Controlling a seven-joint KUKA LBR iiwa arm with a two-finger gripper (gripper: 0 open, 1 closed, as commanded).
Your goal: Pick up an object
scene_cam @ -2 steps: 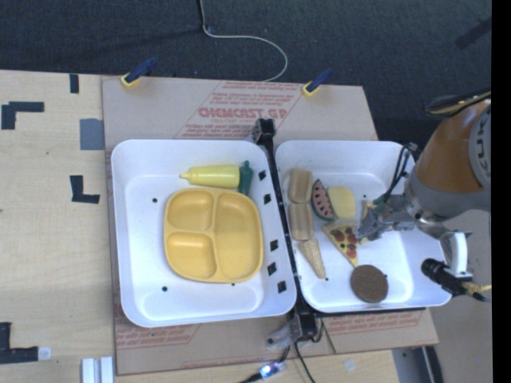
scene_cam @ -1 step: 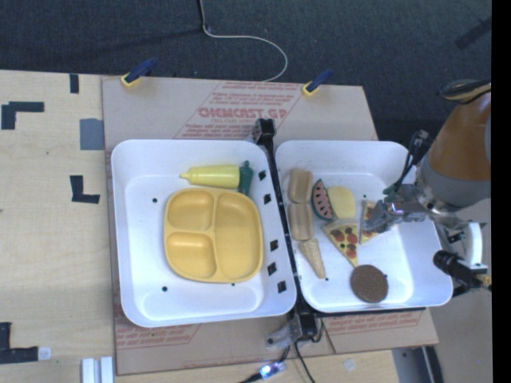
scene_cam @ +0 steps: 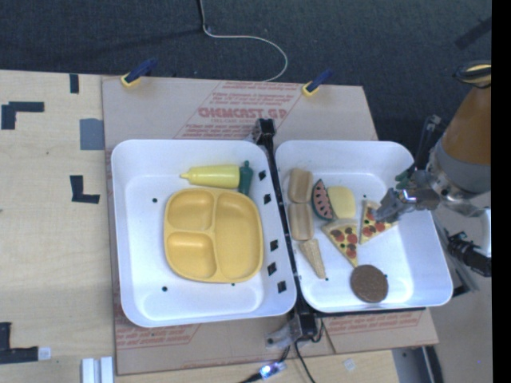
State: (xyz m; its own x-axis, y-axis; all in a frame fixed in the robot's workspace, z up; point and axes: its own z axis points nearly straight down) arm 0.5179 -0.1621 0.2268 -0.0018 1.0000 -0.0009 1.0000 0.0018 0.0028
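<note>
The right bin [scene_cam: 428,255] holds toy food. Two pizza slices lie near its middle, one [scene_cam: 345,239] pointing down and one [scene_cam: 372,224] further right. A watermelon slice [scene_cam: 321,200] and a pale yellow block [scene_cam: 342,202] sit just above them. Tan bread pieces [scene_cam: 300,220] run down the bin's left side, and a brown round cookie [scene_cam: 370,283] lies at the front. My gripper [scene_cam: 393,206] reaches in from the right and hangs low over the upper end of the right pizza slice. Whether it touches the slice is unclear.
The left bin [scene_cam: 132,214] contains a yellow divided plate [scene_cam: 214,236] and a yellow bottle with a green cap [scene_cam: 211,176] behind it. A black divider strip [scene_cam: 275,214] separates the bins. The arm's orange band [scene_cam: 469,126] rises at the right edge.
</note>
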